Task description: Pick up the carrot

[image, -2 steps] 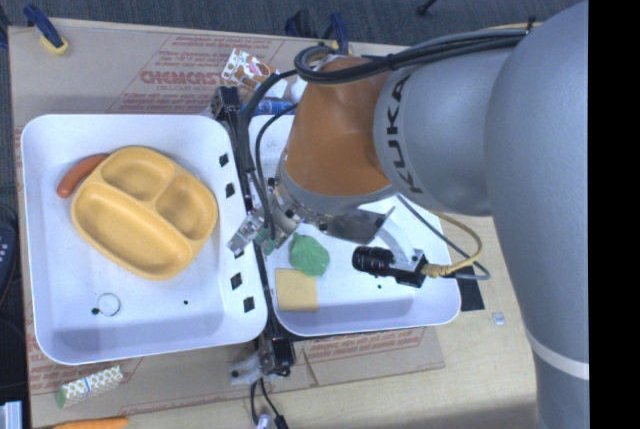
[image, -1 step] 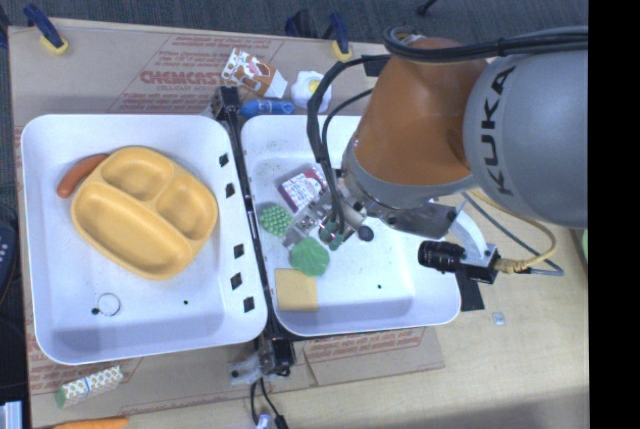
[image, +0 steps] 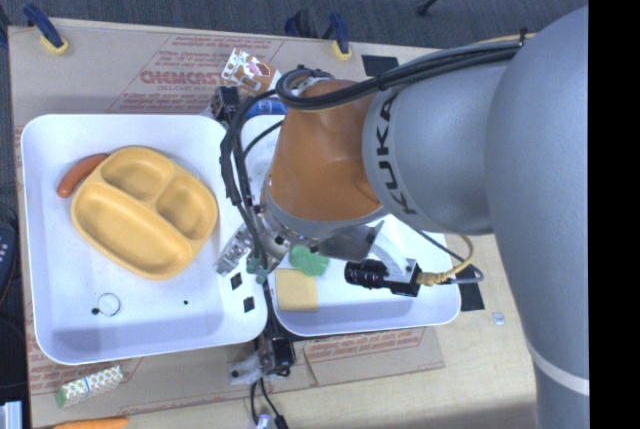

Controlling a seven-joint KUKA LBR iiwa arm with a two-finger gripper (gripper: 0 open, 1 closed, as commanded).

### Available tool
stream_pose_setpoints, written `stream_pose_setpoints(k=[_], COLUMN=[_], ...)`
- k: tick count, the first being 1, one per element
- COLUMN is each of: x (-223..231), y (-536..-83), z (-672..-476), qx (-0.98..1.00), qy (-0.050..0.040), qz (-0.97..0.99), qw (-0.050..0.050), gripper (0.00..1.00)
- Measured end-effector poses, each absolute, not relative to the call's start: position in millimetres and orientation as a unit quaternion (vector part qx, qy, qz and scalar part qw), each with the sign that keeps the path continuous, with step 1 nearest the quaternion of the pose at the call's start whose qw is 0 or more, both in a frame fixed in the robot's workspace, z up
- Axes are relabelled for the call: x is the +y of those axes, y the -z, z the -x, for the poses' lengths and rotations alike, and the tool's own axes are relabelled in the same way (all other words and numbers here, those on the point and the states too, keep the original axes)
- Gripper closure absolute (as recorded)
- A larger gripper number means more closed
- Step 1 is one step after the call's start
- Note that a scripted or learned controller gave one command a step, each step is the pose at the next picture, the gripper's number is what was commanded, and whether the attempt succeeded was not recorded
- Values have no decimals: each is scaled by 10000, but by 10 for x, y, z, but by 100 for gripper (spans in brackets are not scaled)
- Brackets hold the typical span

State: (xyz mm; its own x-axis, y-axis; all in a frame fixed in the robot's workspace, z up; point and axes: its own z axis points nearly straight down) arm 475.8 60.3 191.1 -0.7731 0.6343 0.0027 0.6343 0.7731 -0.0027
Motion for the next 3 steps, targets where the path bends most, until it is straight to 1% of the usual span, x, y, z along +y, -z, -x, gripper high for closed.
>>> stream_pose_setpoints(k=[1,2,3], x=[135,545,-2], y=[-3246,-2097,-2865], z=[-4772,-4757,-4769], qx=[-9494,-9349,-9220], qy=[-1,-9,-3], qz=[3142,3550,3873], qw=[-12,20,-3], gripper=[100,100,100])
